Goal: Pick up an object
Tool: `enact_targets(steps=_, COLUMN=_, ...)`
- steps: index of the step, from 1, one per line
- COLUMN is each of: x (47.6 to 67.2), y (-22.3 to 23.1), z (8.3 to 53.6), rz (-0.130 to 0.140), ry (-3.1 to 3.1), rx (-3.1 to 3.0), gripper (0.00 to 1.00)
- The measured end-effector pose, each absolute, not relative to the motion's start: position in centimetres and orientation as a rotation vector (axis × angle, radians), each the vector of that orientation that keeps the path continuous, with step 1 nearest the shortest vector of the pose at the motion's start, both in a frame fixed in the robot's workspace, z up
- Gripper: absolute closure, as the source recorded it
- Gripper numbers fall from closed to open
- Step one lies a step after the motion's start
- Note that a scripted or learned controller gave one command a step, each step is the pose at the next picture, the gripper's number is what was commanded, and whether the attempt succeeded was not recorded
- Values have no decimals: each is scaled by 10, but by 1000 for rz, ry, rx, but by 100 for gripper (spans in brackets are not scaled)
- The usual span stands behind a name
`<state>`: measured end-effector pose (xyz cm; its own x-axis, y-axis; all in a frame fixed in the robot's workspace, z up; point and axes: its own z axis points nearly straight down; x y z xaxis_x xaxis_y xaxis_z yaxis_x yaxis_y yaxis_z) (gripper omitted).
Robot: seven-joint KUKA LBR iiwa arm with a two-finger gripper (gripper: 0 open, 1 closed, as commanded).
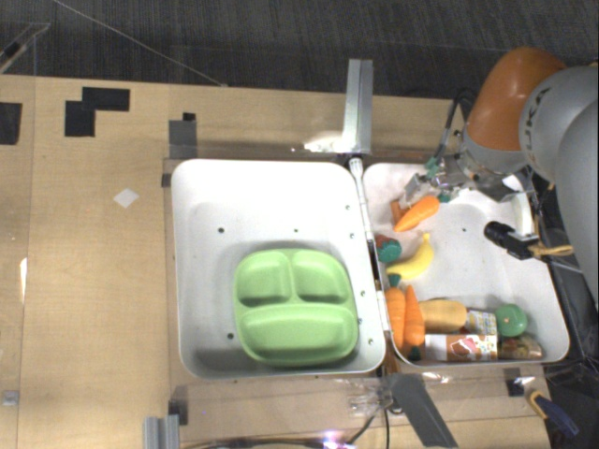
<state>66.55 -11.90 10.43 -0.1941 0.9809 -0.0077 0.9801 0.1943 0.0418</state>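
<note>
My gripper (432, 183) hangs over the far left part of the right bin (468, 265). An orange toy carrot (417, 212) lies tilted right under it, at or touching the gripper's tip; whether it is gripped I cannot tell. A yellow banana (416, 258) lies just in front of the carrot, beside a small green and red piece (386, 249). Along the bin's near side sit two more carrots (402, 316), a tan bread roll (444, 314), a green round toy (511, 320) and a printed box (466, 347).
The left bin (215, 213) holds a green divided plate (295, 305) in its near half. A metal post (358, 106) stands behind the wall between the bins. The arm's grey and orange body (538, 110) covers the right bin's far right corner.
</note>
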Motion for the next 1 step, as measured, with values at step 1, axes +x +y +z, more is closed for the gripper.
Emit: enact_targets(steps=1, x=649, y=-148, z=104, rz=39, ry=2359, rx=2027, gripper=0)
